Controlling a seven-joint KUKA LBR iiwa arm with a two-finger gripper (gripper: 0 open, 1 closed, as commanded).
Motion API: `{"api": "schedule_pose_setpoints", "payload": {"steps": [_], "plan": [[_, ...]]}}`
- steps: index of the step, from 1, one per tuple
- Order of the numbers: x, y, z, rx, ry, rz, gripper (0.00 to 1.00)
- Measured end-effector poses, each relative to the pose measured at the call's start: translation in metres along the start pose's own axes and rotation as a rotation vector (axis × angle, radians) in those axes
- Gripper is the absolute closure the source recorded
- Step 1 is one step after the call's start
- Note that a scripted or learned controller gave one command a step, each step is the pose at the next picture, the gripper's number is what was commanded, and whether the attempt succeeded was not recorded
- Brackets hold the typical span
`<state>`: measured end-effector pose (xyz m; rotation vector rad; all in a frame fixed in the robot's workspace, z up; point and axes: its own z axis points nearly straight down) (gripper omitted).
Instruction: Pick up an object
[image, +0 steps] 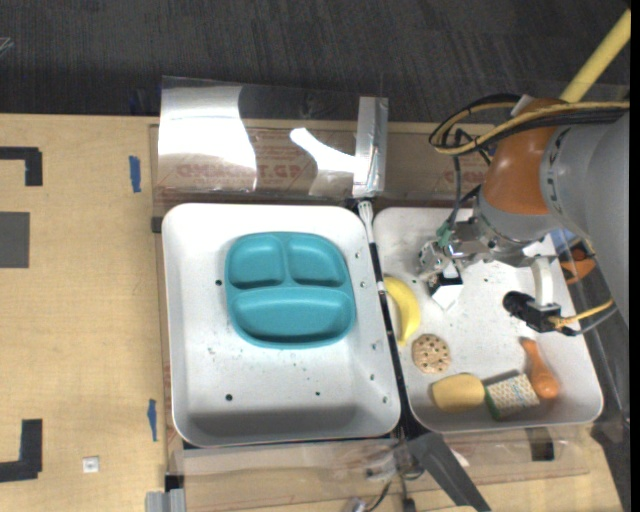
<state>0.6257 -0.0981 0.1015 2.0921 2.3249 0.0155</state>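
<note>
Lying nearest the camera, along the front edge of the right bin (590, 400), are a yellow-tan bread-like lump (457, 391), a green patterned block (511, 394) touching it, and an orange carrot (541, 370) just beside that. A round cookie (431, 352) is sitting a little further back, and a banana (403, 307) is resting against the bin's left wall. The left bin (190, 330) is carrying a teal divided plate (290, 288). Reaching in from the right, the arm is positioning its end effector (445, 262) over the rear of the right bin, near the banana's upper end but apart from it; whether it is released or clenched cannot be told, and nothing is visibly sitting in it. The banana looks like the closest candidate: probably a light, smooth toy, likely stiff and somewhat slippery, with a curve that could roll under pressure. Taking hold across its middle, square to its length, seems the safest choice, though the nearby wall is crowding one side.
</note>
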Motion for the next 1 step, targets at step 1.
{"api": "schedule_pose_setpoints", "payload": {"steps": [1], "plan": [[0.1019, -0.0223, -0.0869, 0.010, 0.006, 0.112, 1.00]]}}
